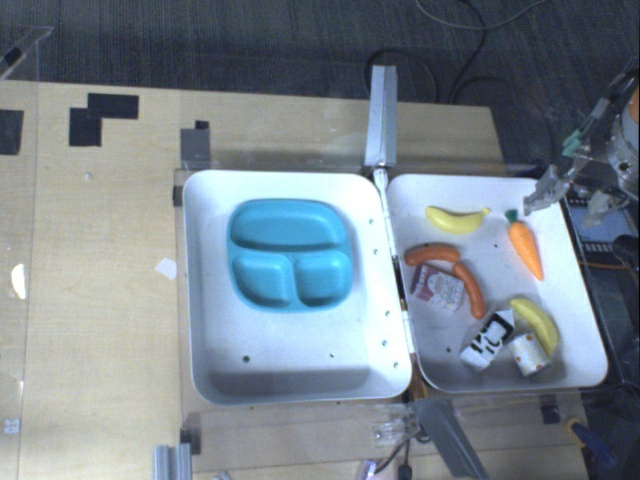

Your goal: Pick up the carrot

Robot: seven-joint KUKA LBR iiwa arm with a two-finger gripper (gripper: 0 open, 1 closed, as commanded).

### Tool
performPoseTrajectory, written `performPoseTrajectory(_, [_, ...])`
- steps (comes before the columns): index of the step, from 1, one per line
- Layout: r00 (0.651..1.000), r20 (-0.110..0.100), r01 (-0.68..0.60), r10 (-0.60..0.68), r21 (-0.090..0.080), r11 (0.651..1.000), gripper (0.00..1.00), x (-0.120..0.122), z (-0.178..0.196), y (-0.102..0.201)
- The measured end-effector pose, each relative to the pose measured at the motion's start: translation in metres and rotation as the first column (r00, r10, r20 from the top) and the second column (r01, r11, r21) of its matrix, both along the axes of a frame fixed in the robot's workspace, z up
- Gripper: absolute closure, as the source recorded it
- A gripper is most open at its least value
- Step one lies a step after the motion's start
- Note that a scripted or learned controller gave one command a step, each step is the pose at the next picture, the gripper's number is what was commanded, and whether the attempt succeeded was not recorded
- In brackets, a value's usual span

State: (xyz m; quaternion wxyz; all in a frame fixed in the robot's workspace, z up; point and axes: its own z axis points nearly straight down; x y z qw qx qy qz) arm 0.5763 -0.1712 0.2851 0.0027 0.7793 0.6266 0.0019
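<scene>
orange carrot (526,249), blue tray (291,252), yellow bananas (456,219)

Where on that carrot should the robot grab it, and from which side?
Probably the carrot's thick upper half, from straight above, pincer closing across its width. It lies flat, tapering toward the near end, with bare bin floor either side.

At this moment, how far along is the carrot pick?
Nothing looks done: the carrot lies on the right bin floor near its far right side. In hand: the gripper sits just beyond the carrot's green tip. Left: descend, grasp, lift.
</scene>
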Motion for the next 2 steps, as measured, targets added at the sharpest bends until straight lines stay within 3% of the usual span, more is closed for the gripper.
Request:
performPoseTrajectory(1, [0.986, -0.002, -0.168, 0.168, 0.001, 0.986, 0.00, 0.022, -0.131, -0.009])
performPoseTrajectory(2, [0.928, 0.001, -0.372, 0.372, -0.003, 0.928, 0.00, 0.041, -0.185, -0.027])
